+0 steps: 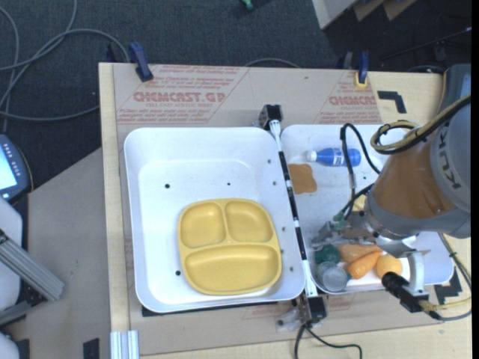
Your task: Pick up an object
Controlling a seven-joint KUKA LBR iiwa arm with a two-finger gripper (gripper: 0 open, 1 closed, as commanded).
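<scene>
The hand [338, 234] is low in the right bin [419, 135] over 1 orange object [359, 261]; its grip cannot be told. A yellow tray [227, 245] lies in the left bin [150, 200]

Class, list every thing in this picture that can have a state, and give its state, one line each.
Yellow divided tray: upright, lying flat in the left bin.
Blue bottle: lying on its side in the right bin.
Brown square: lying flat.
Orange pieces: heaped at the near end, beside the arm.
</scene>
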